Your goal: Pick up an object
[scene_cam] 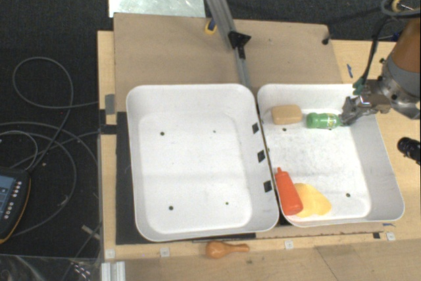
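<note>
The right bin (368, 161) holds a tan block (286, 114) near its back left, a green bottle (321, 120) lying beside it, an orange-red bottle (287, 191) along the front left wall, and a yellow lump (314, 200) next to that. My gripper (350, 111) hangs at the bin's back right, just right of the green bottle's end. Nothing shows between its fingertips, and the view is too small to tell how they stand.
The left bin (191, 161) lies beside the right one. A slanted metal pole (220, 0) crosses the back of the bench. An orange pear-shaped object (223, 248) lies on the bench in front of the bins. Cables lie on the floor at left.
</note>
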Controlling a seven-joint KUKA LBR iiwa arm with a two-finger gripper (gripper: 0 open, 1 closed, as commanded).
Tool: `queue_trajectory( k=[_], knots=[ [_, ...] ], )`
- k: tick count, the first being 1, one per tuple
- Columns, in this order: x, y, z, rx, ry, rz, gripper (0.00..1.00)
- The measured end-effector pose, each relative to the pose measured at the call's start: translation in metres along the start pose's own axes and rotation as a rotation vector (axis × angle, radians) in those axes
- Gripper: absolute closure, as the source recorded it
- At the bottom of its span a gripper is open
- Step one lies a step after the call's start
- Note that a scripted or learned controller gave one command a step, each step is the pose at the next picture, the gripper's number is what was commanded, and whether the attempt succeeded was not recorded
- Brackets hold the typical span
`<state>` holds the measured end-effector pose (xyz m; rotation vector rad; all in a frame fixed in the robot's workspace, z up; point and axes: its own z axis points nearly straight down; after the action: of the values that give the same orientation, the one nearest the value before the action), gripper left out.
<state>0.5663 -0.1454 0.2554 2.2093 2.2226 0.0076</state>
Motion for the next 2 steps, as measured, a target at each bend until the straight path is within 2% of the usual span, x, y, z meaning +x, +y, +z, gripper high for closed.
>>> queue_trajectory(
  k=[1, 2],
  knots=[
    [0.055, -0.007, 0.013, 0.008, 0.004, -0.004, 1.0],
    [0.104, -0.009, 0.024, 0.008, 0.005, -0.004, 1.0]
  ],
)
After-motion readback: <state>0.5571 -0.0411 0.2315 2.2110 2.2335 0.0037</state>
